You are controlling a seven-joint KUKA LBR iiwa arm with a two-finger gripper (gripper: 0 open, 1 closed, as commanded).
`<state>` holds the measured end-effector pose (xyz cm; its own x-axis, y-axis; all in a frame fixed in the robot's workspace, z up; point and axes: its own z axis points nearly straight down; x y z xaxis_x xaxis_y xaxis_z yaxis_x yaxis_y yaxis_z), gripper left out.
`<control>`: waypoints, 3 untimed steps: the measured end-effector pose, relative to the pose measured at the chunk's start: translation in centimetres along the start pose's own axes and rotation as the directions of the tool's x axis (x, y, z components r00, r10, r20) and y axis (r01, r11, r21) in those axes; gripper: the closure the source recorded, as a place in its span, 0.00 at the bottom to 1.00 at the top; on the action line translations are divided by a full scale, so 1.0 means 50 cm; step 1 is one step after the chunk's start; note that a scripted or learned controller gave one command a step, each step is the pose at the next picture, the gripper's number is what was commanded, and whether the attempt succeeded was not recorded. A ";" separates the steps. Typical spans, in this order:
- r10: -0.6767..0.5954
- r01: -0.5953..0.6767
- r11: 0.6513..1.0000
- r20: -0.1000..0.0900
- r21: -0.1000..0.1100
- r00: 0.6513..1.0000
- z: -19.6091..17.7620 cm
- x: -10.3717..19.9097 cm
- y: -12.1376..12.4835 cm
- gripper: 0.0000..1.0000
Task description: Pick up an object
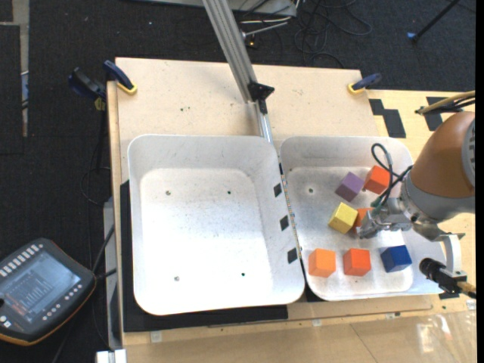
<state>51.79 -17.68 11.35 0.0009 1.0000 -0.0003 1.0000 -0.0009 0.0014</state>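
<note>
Down front, a pendant (pixel 41 290) sits by the left bin (pixel 144 225). Over in the right bin (pixel 318 157), the gripper (pixel 372 225) is low among the cubes, just beside the yellow cube (pixel 342 217); its grip I cannot tell. Looks like the descent step; next it needs a clean close and lift.

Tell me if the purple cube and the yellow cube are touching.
Apart. The camera view shows a strip of white bin floor between the purple cube and the yellow cube below it.
</note>
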 end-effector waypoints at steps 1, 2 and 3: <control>-0.004 0.004 1.000 0.001 -0.004 1.000 -0.086 0.007 0.000 1.00; -0.005 0.005 1.000 0.002 -0.005 1.000 -0.172 0.010 0.008 1.00; -0.005 0.005 1.000 0.003 -0.007 1.000 -0.299 0.015 0.007 1.00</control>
<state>52.13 -16.92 26.28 -0.0044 1.0000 -0.0029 1.0000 0.0044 0.0083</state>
